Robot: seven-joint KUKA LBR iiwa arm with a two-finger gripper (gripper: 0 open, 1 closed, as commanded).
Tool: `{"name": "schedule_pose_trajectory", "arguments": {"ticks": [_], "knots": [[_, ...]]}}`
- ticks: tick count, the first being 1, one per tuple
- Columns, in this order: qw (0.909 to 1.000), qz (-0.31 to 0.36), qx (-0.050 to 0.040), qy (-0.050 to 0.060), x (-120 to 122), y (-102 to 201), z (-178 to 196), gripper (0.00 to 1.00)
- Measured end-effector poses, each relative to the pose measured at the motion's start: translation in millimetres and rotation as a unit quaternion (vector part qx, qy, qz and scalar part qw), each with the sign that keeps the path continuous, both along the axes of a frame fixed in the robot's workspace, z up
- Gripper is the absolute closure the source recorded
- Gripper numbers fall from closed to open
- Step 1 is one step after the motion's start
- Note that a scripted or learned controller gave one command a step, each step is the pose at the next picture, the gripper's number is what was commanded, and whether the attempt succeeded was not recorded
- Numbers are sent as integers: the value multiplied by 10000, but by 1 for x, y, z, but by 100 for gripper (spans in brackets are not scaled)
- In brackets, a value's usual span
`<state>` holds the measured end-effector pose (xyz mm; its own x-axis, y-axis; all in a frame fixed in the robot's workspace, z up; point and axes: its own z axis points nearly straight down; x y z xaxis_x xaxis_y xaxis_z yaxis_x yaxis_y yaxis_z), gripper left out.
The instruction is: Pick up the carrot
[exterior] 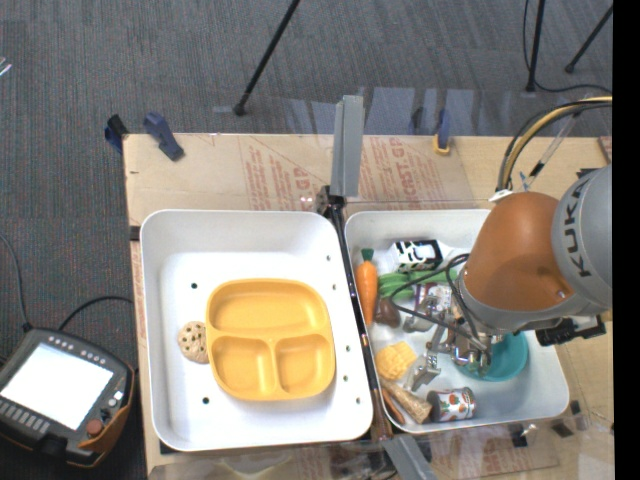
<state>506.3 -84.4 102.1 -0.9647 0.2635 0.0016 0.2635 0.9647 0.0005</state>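
Note:
The orange carrot (367,286) with a green top lies lengthwise against the left wall of the right bin (555,393), its top pointing to the far side. My gripper (449,360) hangs low over the middle of that bin, to the right of the carrot and nearer the front, well apart from it. Its fingers stand open with nothing between them, just right of a yellow corn piece (397,358). The arm's orange band (515,253) hides part of the bin behind it.
Around the gripper lie a teal bowl (508,360), a small can (452,402), an ice-cream cone (405,400), a green item (405,286) and a black-and-white toy (418,253). The left bin (165,258) holds a yellow divided plate (270,348) and a cookie (193,341).

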Motion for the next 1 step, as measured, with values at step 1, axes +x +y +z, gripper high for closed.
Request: {"name": "schedule_pose_trajectory", "arguments": {"ticks": [1], "knots": [[10000,34,-1,1,1,2,9,100]]}}
